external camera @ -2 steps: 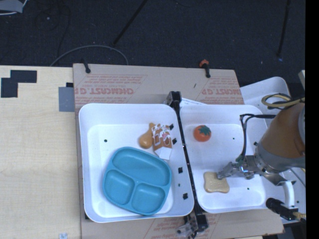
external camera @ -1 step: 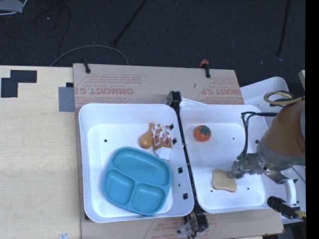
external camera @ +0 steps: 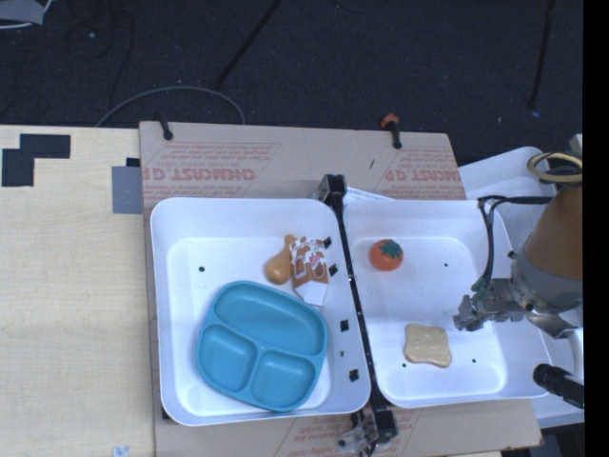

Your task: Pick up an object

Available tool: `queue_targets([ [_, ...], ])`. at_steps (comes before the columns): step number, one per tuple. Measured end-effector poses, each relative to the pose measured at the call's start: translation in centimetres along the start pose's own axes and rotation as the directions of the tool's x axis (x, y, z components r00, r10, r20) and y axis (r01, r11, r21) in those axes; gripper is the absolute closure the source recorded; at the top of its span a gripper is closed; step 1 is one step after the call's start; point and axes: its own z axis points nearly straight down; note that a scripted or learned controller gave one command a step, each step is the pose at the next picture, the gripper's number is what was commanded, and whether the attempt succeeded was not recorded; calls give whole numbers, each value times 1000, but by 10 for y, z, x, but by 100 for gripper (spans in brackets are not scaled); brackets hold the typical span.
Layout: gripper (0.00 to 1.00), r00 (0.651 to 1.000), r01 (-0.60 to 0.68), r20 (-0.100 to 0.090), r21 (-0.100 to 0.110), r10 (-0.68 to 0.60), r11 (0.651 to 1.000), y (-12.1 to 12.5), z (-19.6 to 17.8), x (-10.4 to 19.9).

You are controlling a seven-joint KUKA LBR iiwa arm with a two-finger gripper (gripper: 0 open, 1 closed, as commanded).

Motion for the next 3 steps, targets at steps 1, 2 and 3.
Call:
queue_targets([
  [1, 100, 1000, 0, 1, -1, 0, 1000, -2, -45, -7],
  [2, 100, 1000, 0, 0, 1, 0, 1000, -1, -70, -8],
  [3, 100, 1000, 3, -3, 5, -3, 1000, 12, -59, 38],
])
